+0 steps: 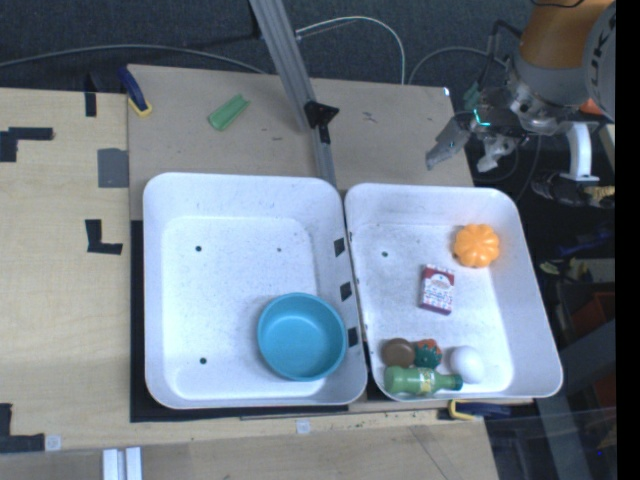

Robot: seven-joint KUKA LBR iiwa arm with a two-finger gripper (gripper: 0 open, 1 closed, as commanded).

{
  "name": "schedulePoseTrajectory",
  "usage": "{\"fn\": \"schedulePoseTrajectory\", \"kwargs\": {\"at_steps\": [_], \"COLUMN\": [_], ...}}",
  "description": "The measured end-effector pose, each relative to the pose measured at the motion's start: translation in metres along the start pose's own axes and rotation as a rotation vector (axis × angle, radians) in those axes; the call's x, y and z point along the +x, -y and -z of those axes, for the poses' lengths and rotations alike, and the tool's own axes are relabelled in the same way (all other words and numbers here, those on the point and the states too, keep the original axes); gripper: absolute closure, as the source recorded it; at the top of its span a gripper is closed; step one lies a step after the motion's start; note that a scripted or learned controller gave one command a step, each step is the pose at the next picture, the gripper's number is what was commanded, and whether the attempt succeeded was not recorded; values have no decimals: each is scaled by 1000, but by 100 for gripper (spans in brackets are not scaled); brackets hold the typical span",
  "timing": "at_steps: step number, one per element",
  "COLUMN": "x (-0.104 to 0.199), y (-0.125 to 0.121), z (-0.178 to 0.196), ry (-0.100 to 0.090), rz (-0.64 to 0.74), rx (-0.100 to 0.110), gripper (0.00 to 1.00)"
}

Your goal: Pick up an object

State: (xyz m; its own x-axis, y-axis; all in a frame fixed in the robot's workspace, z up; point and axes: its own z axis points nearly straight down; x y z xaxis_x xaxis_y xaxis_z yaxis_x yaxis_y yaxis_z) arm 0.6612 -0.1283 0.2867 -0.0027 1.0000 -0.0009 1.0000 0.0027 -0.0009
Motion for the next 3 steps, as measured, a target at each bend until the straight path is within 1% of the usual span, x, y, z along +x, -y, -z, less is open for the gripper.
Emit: {"fn": "schedulePoseTrajectory", "kwargs": {"at_steps": [1, 2, 3], "x": [0, -7, 0], "y": [0, -3, 1], "z": [0, -48, -111], "ry": [0, 0, -1], "rz": [0, -2, -1], "rx": [0, 5, 7], "gripper": [0, 0, 0]}}
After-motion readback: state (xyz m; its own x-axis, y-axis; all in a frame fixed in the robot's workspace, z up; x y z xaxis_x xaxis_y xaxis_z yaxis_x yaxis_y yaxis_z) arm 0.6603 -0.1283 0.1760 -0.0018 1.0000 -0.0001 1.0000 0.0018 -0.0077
